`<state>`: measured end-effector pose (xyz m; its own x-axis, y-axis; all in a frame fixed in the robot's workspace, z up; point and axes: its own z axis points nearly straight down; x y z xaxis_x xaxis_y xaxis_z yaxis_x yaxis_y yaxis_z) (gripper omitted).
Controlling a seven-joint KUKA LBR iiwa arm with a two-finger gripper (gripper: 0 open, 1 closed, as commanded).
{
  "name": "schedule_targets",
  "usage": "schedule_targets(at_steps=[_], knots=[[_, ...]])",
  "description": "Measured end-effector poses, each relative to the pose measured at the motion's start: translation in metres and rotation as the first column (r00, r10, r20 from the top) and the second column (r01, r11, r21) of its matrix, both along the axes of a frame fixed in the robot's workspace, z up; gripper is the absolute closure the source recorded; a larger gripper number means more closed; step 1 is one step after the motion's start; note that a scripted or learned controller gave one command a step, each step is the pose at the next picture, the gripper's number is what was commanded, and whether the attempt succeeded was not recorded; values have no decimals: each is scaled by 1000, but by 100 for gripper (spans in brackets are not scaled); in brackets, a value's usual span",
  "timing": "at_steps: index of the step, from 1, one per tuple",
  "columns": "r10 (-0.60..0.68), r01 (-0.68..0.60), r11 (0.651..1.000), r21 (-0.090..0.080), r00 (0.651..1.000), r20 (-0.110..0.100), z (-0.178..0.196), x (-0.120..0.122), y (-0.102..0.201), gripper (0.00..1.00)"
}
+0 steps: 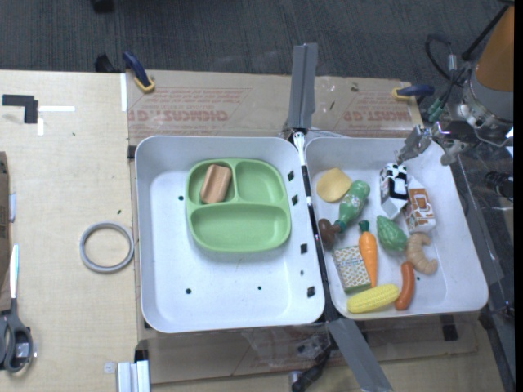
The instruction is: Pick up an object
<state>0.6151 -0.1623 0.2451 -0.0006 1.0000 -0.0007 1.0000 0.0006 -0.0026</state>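
The left bin (163, 292) lies nearest, carrying a green divided tray (241, 219) with a bread roll (216, 183) in its upper-left compartment. The right bin (466, 288) holds the toy food: corn (373, 299), carrot (368, 253), milk carton (395, 184). The gripper (414, 145) hangs over its far rim; whether it is parted or closed, I cannot tell.

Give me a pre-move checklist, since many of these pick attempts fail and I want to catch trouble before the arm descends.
1. Hand above the right bin, at its far right corner: ok.
2. Hand free of any object: cannot tell.
3. Hand centred over a target: not ok; the nearest item, the black-and-white carton, lies to its left and nearer the camera.
4. Target standing apart: not ok; carrot, corn cob and other toys crowd together.
5. Left bin undisturbed: ok; green divided plate holds a bread roll.
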Motion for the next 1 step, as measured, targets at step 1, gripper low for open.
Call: schedule_targets(at_steps=[1], knots=[[2, -2, 1000, -1, 1000, -1, 8, 0, 0, 100]])
